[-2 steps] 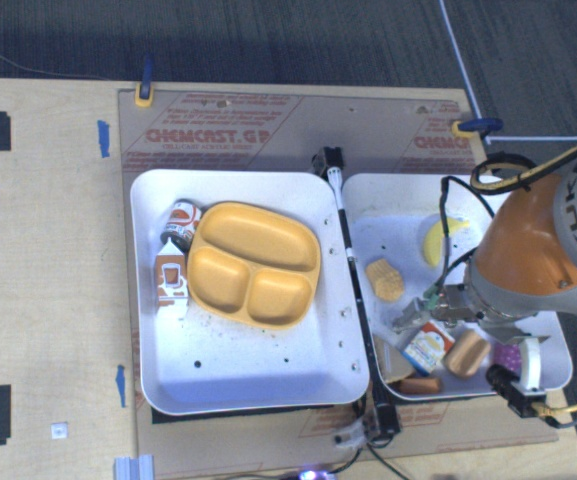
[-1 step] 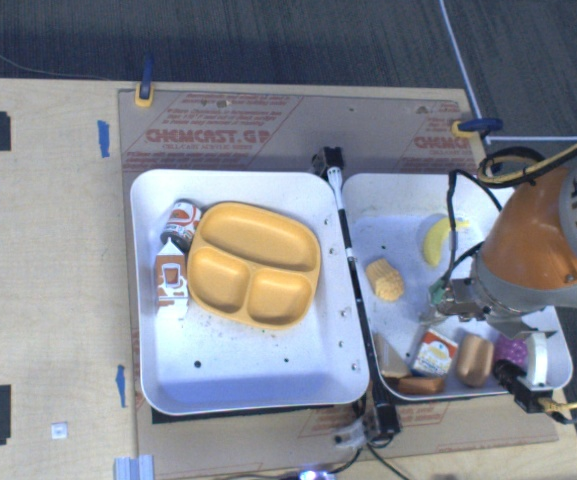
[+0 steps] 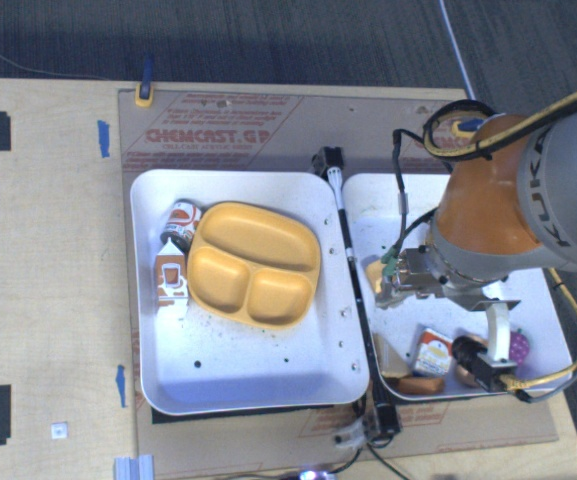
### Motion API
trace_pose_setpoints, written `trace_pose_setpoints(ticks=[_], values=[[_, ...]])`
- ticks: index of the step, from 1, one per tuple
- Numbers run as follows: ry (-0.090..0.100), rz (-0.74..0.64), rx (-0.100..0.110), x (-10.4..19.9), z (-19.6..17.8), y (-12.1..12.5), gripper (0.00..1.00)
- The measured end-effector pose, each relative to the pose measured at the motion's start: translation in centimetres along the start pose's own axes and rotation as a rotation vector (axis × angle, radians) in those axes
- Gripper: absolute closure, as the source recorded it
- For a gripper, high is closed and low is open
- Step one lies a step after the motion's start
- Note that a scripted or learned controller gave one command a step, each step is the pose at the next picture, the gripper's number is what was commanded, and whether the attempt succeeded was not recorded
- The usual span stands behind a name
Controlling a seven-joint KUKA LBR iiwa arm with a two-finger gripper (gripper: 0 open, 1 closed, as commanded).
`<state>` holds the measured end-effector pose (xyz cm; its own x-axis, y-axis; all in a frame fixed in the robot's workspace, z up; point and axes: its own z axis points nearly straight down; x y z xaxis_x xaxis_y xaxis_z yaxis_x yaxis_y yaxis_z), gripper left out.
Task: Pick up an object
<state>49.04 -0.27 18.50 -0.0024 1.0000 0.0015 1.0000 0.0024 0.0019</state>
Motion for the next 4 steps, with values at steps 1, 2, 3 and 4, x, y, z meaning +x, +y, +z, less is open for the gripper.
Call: trace_pose_setpoints(ticks=[1,2,3,4], values=[[-0.001,0.002,0.001,-0.1,0.03,-0.03,0.0],[-0.001,0.002,0.001,-0.1,0.03,-0.03,0.0],[-0.001,0.002,0.001,-0.1,0.03,-0.03,0.0],[-0.001,0.002,0.001,-0.1,0.03,-0.03,0.0]])
